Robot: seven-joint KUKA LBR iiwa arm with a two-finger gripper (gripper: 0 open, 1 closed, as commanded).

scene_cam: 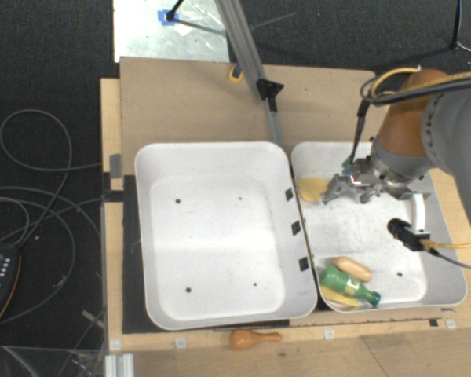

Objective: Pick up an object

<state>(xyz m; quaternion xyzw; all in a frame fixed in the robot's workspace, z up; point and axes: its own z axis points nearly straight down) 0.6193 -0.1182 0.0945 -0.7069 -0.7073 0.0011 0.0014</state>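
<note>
Wooden pear-shaped piece (254, 338) lies on the table (196, 100) edge nearest the camera, outside both bins. Green bottle (352, 288) and tan roll (352, 269) are crowded in the right bin (447, 289) near corner, touching, so awkward to grasp. Yellow piece (312, 188) lies at that bin's far left wall, just beside the tool (345, 188), likely the target. Tool hovers low there; whether it's apart or together, cannot tell. Left bin (212, 234) has nothing to grasp.

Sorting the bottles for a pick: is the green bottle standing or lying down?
Lying down. The green bottle rests on its side in the right bin, near its front edge.
</note>
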